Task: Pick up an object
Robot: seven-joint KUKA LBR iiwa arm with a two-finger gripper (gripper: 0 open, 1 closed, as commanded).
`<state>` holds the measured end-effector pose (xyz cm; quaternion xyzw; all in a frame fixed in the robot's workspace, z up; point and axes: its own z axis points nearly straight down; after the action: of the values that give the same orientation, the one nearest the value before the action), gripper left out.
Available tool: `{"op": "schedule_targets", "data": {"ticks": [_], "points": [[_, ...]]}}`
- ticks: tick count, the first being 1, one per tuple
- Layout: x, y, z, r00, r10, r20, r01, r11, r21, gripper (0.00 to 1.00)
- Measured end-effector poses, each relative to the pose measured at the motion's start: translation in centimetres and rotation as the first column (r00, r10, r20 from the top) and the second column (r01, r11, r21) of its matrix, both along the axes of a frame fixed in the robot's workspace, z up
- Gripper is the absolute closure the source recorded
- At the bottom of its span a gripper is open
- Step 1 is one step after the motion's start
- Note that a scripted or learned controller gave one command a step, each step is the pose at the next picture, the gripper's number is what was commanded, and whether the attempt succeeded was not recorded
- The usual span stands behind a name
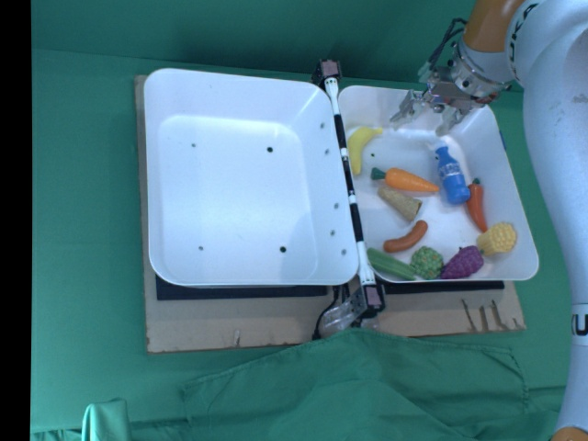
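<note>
In the camera view, the blue bottle [449,175] lies on its side in the right bin [514,246], and every place here is told from it. It looks like a small plastic toy: probably light, stiff and smooth, so likely to slip unless taken across its round body at the middle. The pincer [430,110] hangs just above and beyond it, fingers spread wide and holding nothing. A carrot [409,181] lies just to the bottle's left, a second carrot [476,205] just to its right, a banana [360,145] farther left by the divider rail [347,186]. Toward the bin's far rim behind the bottle the floor is bare, leaving room to descend; the left bin [239,177] lies well apart.
</note>
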<state>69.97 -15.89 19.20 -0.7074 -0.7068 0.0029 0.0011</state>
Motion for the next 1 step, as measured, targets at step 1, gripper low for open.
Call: {"op": "schedule_targets", "data": {"ticks": [1], "points": [[-1.92,1.57,-0.78,1.000,-0.002,0.016,0.002,1.000,-0.003,0.00]]}}
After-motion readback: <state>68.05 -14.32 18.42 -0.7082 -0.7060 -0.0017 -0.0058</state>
